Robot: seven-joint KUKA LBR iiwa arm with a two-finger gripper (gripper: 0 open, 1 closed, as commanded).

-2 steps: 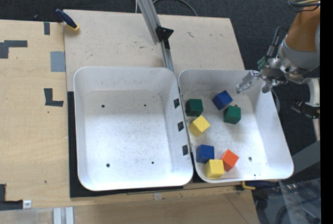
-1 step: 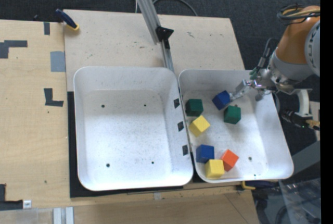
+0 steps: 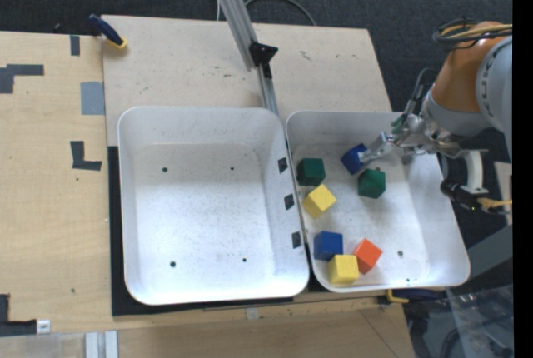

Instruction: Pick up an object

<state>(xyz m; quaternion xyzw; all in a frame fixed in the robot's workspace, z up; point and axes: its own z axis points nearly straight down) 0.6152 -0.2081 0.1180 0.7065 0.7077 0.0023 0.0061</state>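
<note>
Blue cube [image 3: 355, 158] sits in right bin [image 3: 433, 256], upper middle, tilted on edge, touching tip of tool [image 3: 385, 145]. You cannot tell tool state from here. Cube looks light, rigid, smooth-sided; take it across two flat opposite faces, though tilt may make it roll or slip. Count seven cubes in right bin: two blue, two green, two yellow, one orange. Dark green cube [image 3: 371, 182] just beside target. Left bin [image 3: 133, 140] alongside on worktop [image 3: 50, 181].
</note>
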